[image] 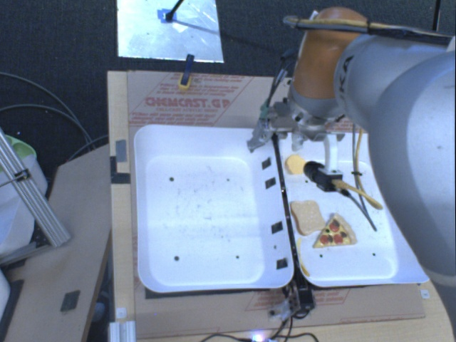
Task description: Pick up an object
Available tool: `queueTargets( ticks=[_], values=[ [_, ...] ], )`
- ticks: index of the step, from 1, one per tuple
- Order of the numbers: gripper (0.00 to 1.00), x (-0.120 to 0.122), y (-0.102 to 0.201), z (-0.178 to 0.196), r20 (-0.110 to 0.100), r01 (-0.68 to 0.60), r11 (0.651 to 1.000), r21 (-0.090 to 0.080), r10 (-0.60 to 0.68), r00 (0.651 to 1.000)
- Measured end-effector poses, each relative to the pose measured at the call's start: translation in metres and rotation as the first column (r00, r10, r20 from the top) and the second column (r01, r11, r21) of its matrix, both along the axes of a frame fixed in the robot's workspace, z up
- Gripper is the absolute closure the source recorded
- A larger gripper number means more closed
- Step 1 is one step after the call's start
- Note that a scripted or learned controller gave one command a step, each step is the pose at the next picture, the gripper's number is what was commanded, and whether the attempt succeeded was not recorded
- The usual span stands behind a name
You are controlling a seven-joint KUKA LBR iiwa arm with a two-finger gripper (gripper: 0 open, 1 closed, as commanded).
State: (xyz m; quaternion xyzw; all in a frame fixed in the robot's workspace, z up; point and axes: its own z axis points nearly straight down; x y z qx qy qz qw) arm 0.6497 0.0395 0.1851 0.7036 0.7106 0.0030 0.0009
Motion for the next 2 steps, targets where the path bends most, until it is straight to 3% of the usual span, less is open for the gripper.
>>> queueTargets(
  ticks=[1,2],
  values=[
    [0.0,-0.084,0.046,-0.001,-0.011,0.002,1.0,-0.001,-0.002,1.0],
    [0.0,-0.166,-0.003,0.031,-0.007,0.014,1.0,-0.004,-0.014,1.0]
  ],
)
